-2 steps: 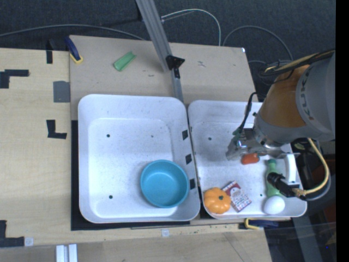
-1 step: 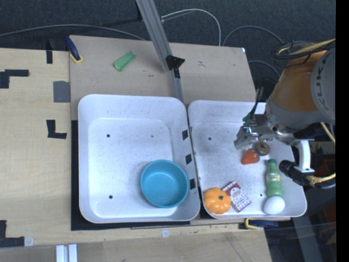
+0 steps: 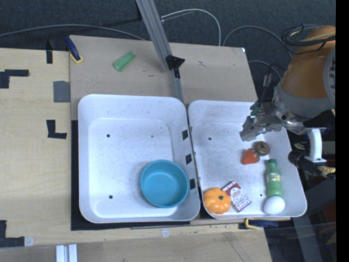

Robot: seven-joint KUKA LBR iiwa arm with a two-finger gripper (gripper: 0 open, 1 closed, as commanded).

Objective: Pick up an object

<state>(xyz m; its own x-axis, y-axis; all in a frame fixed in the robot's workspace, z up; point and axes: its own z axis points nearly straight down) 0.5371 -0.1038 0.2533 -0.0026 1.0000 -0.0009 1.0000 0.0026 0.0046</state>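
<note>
My gripper hangs over the right bin, near its right side, just above a small red object and a brown ring-shaped piece. Nothing shows between its fingers. Lower in the same bin lie a green bottle, a white egg-like ball, an orange pumpkin and a red-and-white packet. A blue bowl sits in the left bin at its front right.
A grey pole slants across the bench behind the bins. A green block and a blue-yellow clip lie on the bench at the back left. Cables run behind the right bin.
</note>
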